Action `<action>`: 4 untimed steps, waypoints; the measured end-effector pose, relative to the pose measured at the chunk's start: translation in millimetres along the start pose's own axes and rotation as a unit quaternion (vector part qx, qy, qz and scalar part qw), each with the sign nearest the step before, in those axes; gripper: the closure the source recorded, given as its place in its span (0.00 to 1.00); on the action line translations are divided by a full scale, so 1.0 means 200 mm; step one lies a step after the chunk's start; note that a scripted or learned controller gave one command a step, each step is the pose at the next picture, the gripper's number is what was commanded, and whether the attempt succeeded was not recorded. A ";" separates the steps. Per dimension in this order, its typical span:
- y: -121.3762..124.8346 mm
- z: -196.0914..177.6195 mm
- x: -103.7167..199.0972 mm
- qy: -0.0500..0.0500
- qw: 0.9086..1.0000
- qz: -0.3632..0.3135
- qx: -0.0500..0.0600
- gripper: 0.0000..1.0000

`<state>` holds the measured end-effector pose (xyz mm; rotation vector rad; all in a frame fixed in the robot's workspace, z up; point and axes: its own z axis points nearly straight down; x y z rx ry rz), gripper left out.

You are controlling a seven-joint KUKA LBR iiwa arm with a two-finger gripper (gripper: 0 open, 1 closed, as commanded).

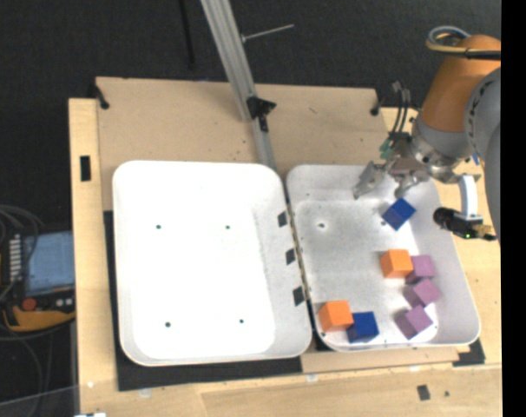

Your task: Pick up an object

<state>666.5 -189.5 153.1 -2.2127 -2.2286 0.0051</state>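
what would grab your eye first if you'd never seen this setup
Most striking is the cluster of coloured blocks in the right bin: a blue block near the top, an orange block beside three purple ones, and another orange block touching a second blue one at the near edge. Next comes the gripper, which hangs just above the upper blue block. The left bin is a plain white expanse.

A slanted metal rail (235, 63) crosses the bench's (193, 111) back edge, and cables (11, 233) lie left of it.

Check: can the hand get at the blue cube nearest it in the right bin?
Probably yes. The hand sits just above the blue cube, which stands apart from the orange cube with nothing over it.
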 end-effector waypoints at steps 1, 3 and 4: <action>0.00 0.26 0.00 0.000 1.000 -0.001 0.000 0.00; 0.06 -0.13 -0.02 -0.001 1.000 0.001 -0.006 1.00; 0.07 -0.41 -0.03 -0.001 1.000 -0.001 -0.006 1.00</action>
